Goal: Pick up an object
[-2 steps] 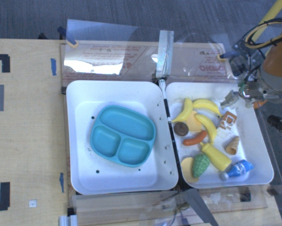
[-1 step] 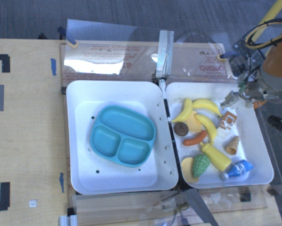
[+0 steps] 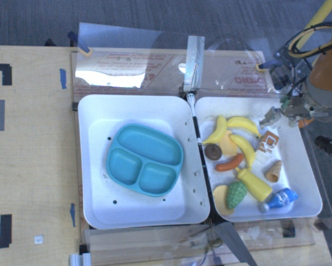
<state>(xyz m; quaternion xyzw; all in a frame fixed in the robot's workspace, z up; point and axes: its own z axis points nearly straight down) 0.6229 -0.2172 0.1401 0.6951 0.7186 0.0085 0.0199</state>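
Observation:
The right bin (image 3: 312, 190) holds several toy foods. Two yellow bananas (image 3: 240, 124) lie at its far side, next to a brown round piece (image 3: 213, 151) and an orange sausage (image 3: 230, 163). A yellow bottle (image 3: 254, 185), a green bumpy piece (image 3: 236, 193), a tan cone (image 3: 273, 170) and a blue wrapped item (image 3: 281, 198) lie nearer the front. A small white and orange box (image 3: 267, 141) sits just below my gripper (image 3: 282, 118), which hangs over the bin's far right corner, apart from the objects. Nothing shows in its grasp.
The left bin (image 3: 93, 148) holds a blue divided plate (image 3: 144, 159). A clear plastic wall (image 3: 154, 65) stands behind both bins. Cables and the arm's orange band (image 3: 325, 73) crowd the upper right. A tan bench surface (image 3: 27, 148) lies to the left.

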